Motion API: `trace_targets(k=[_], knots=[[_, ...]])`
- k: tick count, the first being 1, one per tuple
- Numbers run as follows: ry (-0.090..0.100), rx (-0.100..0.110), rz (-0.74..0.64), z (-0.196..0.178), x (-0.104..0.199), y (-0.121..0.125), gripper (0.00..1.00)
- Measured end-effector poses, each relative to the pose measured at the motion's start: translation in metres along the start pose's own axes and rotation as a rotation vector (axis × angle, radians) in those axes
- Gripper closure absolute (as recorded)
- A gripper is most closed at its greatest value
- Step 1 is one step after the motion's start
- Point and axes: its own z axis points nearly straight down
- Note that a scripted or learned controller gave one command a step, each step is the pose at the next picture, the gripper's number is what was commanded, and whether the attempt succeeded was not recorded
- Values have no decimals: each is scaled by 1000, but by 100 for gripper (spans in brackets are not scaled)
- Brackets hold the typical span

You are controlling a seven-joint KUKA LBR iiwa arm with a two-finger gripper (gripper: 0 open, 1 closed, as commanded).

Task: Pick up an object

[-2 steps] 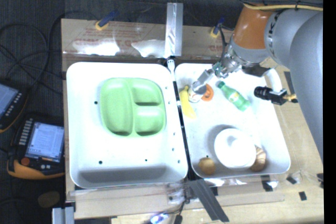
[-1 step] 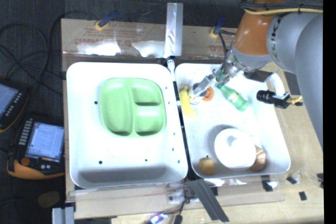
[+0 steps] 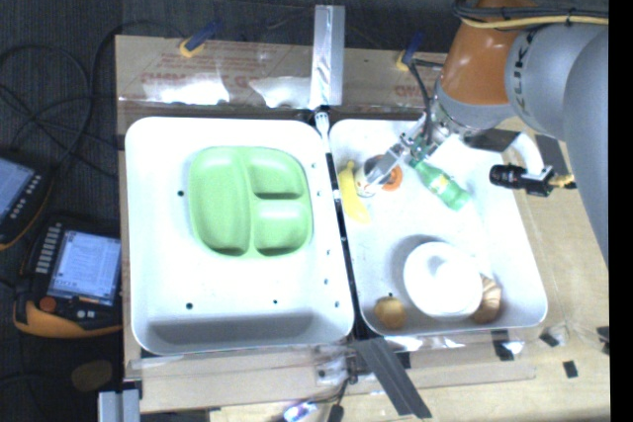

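Orange object (image 3: 393, 178) lies in the right bin (image 3: 514, 242) near its upper left, beside a yellow object (image 3: 348, 194) at the bin's left wall. I see the tool (image 3: 376, 171) lowered just over it; I cannot tell its state. A green bottle (image 3: 441, 185) lies nearby; the left bin (image 3: 158, 242) holds a green tray (image 3: 250, 201).
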Motion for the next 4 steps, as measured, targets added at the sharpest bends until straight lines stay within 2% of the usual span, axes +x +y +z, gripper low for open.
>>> trace_targets(k=[1, 2, 3, 4], knots=[[-8, -6, 14, 2, -12, -2, 0], [-10, -8, -7, 3, -16, -3, 0], [-11, -6, -84, 3, -17, -4, 0], [-11, -6, -87, 3, -17, -4, 0]])
